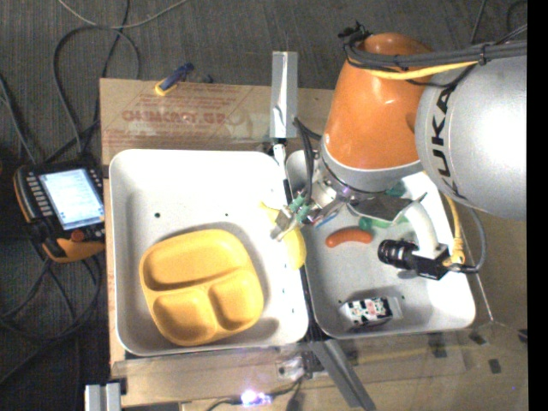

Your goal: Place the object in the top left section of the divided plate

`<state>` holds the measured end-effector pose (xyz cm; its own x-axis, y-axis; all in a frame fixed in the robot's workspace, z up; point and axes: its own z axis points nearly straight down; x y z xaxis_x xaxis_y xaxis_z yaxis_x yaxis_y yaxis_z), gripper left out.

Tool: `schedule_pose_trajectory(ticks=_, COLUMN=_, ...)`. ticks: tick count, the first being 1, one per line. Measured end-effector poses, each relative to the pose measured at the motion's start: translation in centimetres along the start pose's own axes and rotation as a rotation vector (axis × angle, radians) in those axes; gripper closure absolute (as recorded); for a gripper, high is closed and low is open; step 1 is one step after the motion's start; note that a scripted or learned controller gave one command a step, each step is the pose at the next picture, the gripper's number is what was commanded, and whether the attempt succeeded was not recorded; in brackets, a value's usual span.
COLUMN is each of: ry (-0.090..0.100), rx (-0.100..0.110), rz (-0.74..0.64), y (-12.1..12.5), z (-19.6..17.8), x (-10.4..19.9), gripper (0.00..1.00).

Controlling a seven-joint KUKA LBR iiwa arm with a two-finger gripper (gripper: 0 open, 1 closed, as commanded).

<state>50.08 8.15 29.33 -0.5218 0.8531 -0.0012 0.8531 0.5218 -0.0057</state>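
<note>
A yellow divided plate (151,268) lies in the lower part of the left bin (128,187), with one long section at its top and two smaller ones below. My gripper (285,219) hangs over the wall between the two bins, just right of the plate's upper right corner. A yellow object (296,247) sits directly under the gripper, against that wall. It is partly hidden by the gripper, and I cannot tell whether it is held. The orange and grey arm covers the upper part of the right bin.
The right bin (462,315) holds an orange sausage-shaped piece (347,237), a small green item (370,224) and a black-and-white packet (370,309). A handheld screen (64,197) rests left of the bench. Cardboard with a blue-and-yellow tool (174,77) lies behind the left bin.
</note>
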Motion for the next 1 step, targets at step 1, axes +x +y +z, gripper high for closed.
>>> schedule_pose_trajectory(ticks=1, ry=-0.002, rx=0.007, rz=0.001, y=0.1, z=-0.6, x=-0.1, gripper=1.0)
